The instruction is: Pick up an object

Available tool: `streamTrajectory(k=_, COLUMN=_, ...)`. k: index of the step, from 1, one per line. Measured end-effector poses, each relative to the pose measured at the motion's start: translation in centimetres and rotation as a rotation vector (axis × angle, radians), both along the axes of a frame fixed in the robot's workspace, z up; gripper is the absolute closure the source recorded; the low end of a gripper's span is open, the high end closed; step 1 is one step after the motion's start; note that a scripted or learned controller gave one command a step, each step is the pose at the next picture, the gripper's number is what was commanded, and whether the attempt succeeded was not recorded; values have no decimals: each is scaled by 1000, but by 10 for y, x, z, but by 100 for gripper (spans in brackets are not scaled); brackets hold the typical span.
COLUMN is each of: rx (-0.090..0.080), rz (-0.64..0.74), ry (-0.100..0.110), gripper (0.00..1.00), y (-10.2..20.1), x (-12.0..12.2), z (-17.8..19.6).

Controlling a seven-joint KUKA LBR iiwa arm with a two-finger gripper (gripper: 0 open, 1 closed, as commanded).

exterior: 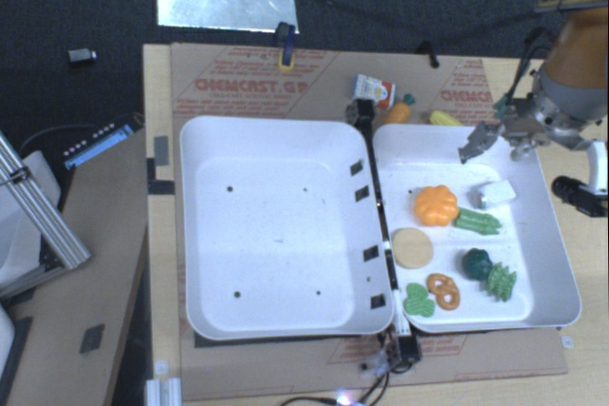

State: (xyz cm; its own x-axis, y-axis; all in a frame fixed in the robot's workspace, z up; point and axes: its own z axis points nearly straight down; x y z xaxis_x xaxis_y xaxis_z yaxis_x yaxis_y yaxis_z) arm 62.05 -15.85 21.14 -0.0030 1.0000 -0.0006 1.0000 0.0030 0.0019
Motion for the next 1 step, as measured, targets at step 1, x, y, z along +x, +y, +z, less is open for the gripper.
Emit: streamTrajectory(k=1, rx=3, rz=4, ry=4, gripper=0, y=50, x=-4, z=-109)
